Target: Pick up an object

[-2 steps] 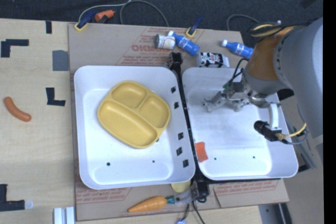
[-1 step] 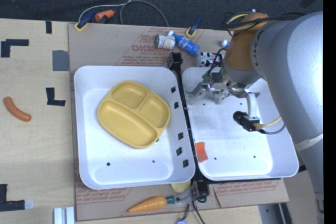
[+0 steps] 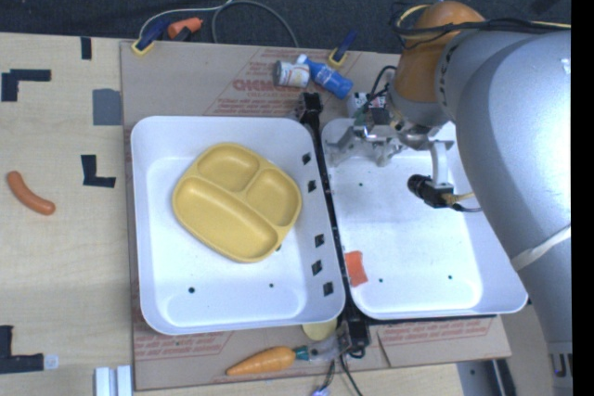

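A yellow divided plate [image 3: 237, 199] lies in the left white bin [image 3: 148, 292]. A small orange block [image 3: 355, 269] rests in the right white bin [image 3: 418, 292], close to its left wall. My gripper [image 3: 367, 139] hangs over the far left corner of the right bin, beneath the orange band [image 3: 436, 23] of the grey arm. It is well away from the orange block and nothing shows in its grasp.
A carrot [image 3: 263, 362] lies on the cardboard in front of the bins. An orange sausage [image 3: 31, 193] sits far left on the bench. A blue and white bottle [image 3: 316, 74] and clamps [image 3: 167, 31] lie behind the bins. Black clips line the divider [image 3: 320, 227].
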